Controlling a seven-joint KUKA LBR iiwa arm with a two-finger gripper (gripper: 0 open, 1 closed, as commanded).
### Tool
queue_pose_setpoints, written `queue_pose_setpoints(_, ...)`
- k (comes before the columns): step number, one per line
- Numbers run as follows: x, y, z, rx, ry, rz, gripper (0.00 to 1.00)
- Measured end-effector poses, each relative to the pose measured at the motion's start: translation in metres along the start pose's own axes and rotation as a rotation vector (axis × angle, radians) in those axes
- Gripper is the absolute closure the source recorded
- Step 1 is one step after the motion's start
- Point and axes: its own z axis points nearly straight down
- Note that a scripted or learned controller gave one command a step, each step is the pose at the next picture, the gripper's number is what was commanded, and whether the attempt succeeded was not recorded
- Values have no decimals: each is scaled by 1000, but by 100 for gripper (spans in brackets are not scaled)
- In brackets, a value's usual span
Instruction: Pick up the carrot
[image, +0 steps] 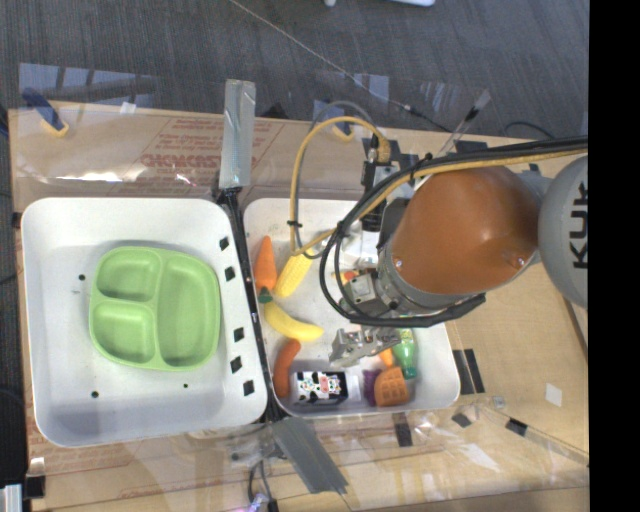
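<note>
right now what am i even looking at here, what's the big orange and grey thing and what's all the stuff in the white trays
You are looking down, at a slant, from one camera fixed above a workbench. The big grey and orange shape is a robot arm reaching in from the right. At its end is its gripper, the part that grasps things, low over the right bin.

Two shallow white bins sit side by side. The left bin has a green divided plate in it. The right one holds toy food: a carrot by its left wall, a corn cob, a banana, a reddish sausage, a small black and white carton and some smaller pieces partly hidden under the arm.

The carrot lies in the bin, apart from the gripper.
</note>
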Motion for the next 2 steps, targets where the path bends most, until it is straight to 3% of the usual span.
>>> queue_pose_setpoints(1,-40,0,-97,11,3,-74,100)
queue_pose_setpoints(2,7,-15,-50,-1,0,-292,100)
